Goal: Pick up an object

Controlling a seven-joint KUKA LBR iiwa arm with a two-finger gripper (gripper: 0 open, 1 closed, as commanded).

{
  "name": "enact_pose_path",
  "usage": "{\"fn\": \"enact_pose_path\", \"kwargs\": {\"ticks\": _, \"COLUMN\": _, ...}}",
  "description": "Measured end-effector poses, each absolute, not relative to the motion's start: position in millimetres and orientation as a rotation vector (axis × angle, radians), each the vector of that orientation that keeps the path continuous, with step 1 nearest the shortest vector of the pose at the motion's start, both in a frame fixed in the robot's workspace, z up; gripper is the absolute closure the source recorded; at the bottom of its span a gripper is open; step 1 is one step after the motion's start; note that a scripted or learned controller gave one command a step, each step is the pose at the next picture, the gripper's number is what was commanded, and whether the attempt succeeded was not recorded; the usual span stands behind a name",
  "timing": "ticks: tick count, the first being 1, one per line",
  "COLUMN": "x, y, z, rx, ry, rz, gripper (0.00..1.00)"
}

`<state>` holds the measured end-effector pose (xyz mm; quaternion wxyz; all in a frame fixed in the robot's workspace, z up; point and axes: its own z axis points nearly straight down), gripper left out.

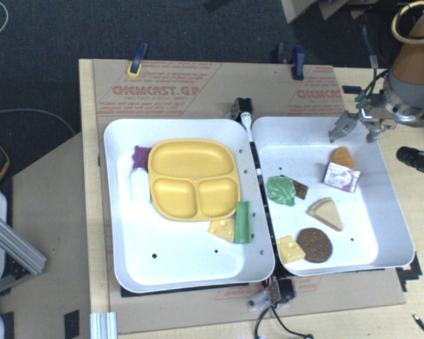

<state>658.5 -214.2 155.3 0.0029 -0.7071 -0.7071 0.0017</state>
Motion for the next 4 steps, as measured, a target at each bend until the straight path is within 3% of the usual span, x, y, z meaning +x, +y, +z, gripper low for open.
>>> {"fn": "enact_pose_path", "kwargs": {"ticks": 1, "x": 653.2, "y": -217.4, "z": 96.3, "rx": -2.216, "ry": -2.217, "rz": -0.001, "gripper": 0.00}}
{"fn": "enact_pose_path", "kwargs": {"ticks": 2, "x": 654.8, "y": -213.7, "z": 85.8, "rx": -2.213, "ry": -2.220, "rz": -0.006, "gripper": 0.00}}
{"fn": "enact_pose_path", "kwargs": {"ticks": 3, "x": 655.3, "y": -215.8, "z": 97.3, "rx": -2.218, "ry": -2.226, "rz": -0.003, "gripper": 1.00}}
{"fn": "enact_pose_path", "kwargs": {"ticks": 4, "x": 653.4, "y": -214.4, "z": 141.4, "rx": -2.225, "ry": -2.227, "rz": -0.004, "gripper": 1.00}}
